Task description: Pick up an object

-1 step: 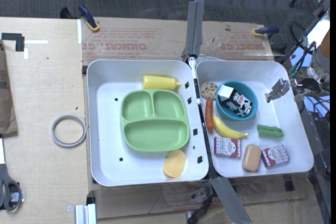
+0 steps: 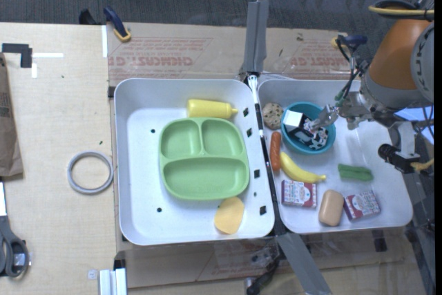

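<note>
Here the gripper [image 2: 319,128] hangs inside the teal bowl [image 2: 308,129] in the right bin [image 2: 387,217], above small white and dark pieces. Finger spread: cannot tell. Likely targeting the bowl's contents; banana [image 2: 298,168] lies just beside.

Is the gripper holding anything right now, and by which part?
Cannot be told. The gripper is down inside the blue bowl in the right bin, but its tips are lost among the bowl's contents.

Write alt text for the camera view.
The gripper hangs over a blue bowl in the right bin, beside a banana and small packets. The left bin holds a green divided plate.
</note>
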{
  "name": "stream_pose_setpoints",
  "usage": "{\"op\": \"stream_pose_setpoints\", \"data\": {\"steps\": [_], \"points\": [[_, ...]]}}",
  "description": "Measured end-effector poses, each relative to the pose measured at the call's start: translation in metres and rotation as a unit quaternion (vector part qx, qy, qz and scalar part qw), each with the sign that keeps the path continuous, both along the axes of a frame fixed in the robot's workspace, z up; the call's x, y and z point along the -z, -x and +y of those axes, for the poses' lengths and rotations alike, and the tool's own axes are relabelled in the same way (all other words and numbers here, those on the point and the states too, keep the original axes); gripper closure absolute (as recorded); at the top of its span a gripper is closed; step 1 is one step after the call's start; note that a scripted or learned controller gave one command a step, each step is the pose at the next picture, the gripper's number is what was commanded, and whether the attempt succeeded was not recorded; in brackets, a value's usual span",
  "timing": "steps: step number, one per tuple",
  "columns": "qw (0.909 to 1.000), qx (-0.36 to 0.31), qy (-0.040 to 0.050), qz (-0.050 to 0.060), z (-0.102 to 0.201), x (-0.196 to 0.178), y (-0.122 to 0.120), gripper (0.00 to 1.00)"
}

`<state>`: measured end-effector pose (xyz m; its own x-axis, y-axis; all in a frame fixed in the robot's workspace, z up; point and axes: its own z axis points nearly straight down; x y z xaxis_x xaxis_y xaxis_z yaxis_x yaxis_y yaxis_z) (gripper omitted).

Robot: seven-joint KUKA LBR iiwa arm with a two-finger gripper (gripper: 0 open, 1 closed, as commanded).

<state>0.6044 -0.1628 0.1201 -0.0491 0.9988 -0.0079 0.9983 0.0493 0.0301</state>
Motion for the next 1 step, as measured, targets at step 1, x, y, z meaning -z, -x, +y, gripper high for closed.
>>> {"op": "stream_pose_setpoints", "data": {"steps": [1], "points": [[0.9932,-0.115,-0.0006,0.016,-0.0055,-0.1005,0.0188,0.0]]}}
